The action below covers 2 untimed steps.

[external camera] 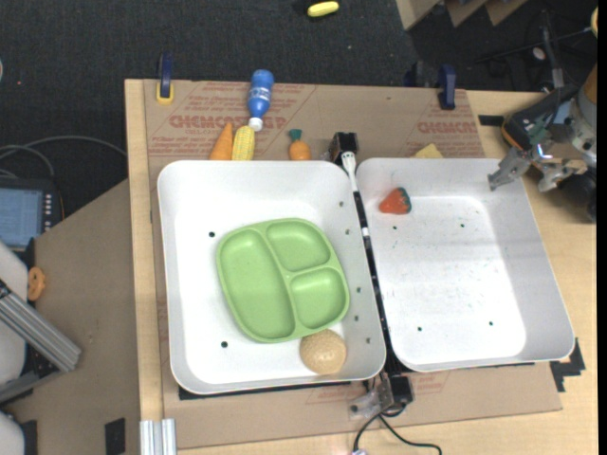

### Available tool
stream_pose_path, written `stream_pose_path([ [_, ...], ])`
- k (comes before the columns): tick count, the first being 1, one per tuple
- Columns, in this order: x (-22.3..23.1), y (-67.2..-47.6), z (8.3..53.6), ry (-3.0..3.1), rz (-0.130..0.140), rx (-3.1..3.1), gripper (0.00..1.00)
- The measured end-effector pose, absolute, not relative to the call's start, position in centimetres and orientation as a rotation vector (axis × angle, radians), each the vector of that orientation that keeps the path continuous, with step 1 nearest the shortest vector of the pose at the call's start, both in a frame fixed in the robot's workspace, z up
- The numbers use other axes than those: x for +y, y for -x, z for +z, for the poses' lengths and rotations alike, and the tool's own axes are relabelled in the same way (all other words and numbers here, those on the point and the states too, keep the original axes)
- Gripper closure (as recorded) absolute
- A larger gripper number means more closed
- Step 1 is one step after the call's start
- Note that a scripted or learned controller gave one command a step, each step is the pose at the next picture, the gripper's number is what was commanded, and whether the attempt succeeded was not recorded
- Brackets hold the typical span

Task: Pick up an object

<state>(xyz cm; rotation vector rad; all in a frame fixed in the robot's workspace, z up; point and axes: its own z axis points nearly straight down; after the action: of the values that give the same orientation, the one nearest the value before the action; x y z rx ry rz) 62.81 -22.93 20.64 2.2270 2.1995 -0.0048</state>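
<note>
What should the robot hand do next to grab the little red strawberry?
Probably slide left across the right bin until it sits above the strawberry. The gripper is over that bin's far right edge, well apart from the toy, and the strawberry lies alone near the bin's far left corner, so nothing seems to block the way.

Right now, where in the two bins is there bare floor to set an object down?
The right white bin is bare apart from the red strawberry toy near its top-left corner. The left white bin is crowded: the green divided plate fills its middle and the tan round ball touches the plate's lower edge.
</note>
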Motion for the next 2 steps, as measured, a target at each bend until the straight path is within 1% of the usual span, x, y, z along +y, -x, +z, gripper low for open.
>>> stream_pose_path([
  [1,-11.4,-64.1,16.5,-2.216,0.001,2.238,0.00],
  [2,-9.3,-54.5,8.2,-2.233,-0.012,2.230,0.00],
])
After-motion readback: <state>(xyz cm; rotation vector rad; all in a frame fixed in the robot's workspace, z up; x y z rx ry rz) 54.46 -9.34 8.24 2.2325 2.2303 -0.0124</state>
